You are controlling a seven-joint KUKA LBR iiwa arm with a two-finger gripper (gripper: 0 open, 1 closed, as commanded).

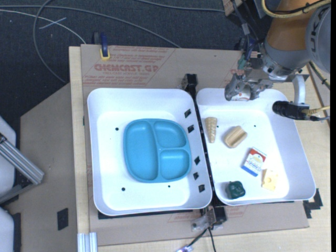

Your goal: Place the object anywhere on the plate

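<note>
Fingers hover at far rim of right bin; you cannot tell if released or clenched. Nothing grasped. Bread piece lies below fingers, cone beside it. Plate well left. Descend straight, center on one item, then grip.

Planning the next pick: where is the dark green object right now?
In the camera view, the dark green object lies at the near edge of the right bin, below the small carton and left of the yellow piece.

Red lettering on the brown board behind the bins — reads roughly "CHEMCAST GP", smaller print below unreadable
</note>
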